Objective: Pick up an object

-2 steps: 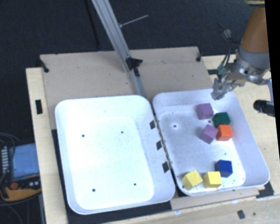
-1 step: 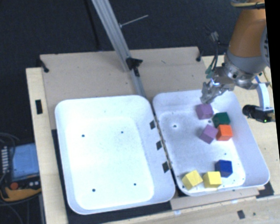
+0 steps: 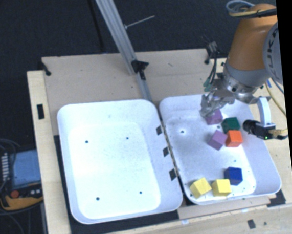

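My gripper [image 3: 210,107] hangs over the far part of the right bin [image 3: 190,151], right on top of a purple block [image 3: 214,116] whose near half pokes out below it. Whether that block sits between the fingers I cannot tell. Close by lie a green block [image 3: 231,123], an orange block [image 3: 234,138] and a second purple block [image 3: 217,139]. Near the bin's front edge rest two yellow blocks [image 3: 200,187] [image 3: 221,187] and a blue block [image 3: 234,175].
The left bin [image 3: 111,158] lies beside the right one with a narrow seam between them. A slanted metal rail [image 3: 120,36] rises from behind the bins. A grey box with cables [image 3: 25,169] sits off the bench at left.
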Motion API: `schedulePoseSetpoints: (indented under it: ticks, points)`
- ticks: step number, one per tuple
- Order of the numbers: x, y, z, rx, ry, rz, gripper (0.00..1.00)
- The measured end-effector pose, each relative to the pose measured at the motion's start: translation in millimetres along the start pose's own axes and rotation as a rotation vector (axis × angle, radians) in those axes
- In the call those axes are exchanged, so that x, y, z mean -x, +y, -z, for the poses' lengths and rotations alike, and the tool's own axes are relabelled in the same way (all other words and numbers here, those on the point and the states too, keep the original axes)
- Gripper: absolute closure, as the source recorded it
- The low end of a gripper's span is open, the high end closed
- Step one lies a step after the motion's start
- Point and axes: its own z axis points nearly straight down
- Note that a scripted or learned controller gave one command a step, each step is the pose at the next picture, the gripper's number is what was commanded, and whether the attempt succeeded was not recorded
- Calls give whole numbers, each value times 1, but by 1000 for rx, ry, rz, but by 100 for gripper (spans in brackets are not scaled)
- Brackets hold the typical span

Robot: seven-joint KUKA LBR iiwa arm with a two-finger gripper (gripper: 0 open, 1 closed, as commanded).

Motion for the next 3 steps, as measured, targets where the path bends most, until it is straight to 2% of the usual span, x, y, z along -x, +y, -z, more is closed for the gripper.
schedulePoseSetpoints:
  ticks: [2,3]
  points:
    - [-91,-46,-13,0,0,1,100]
    - [-138,-66,0,1,2,3,100]
